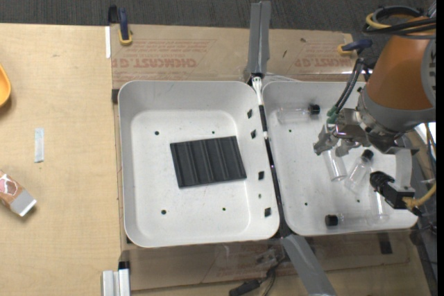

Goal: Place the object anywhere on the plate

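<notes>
Plate: you see it as a dark ribbed slab lying flat in the middle of the left bin, with bare white floor all round it. The object is hard to pick out. It may be one of the two small black pieces in the right bin, one near the far wall and one near the front wall.

The arm reaches in from your right and hangs over the right bin, wrist pointing down. Its gripper sits between those two pieces, touching neither. The clear fingers look spread, with only bin floor between them. The bins' shared rim stands between gripper and plate.
</notes>
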`<move>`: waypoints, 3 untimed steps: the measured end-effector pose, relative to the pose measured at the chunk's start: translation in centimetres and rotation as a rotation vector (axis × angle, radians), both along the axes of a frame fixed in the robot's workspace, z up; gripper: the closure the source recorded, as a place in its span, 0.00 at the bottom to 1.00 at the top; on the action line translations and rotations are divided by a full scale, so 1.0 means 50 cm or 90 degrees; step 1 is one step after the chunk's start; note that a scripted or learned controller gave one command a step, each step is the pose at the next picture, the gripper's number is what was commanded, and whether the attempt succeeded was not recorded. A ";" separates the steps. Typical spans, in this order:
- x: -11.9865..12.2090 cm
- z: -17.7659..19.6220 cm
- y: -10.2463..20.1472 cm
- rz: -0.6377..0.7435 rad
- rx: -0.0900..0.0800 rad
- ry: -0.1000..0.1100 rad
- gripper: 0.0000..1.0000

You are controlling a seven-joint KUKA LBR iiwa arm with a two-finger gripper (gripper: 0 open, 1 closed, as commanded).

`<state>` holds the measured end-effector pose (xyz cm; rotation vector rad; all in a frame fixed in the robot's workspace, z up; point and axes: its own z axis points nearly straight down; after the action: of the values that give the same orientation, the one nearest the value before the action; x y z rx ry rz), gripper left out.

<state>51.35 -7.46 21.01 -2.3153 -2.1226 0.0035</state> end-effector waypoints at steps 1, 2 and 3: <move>-0.023 0.122 0.121 -0.018 -0.001 0.000 1.00; -0.028 0.151 0.225 -0.299 -0.002 0.001 1.00; -0.050 0.150 0.354 -0.211 -0.003 0.002 1.00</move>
<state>48.87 10.27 28.50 -2.6342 -1.7113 0.0112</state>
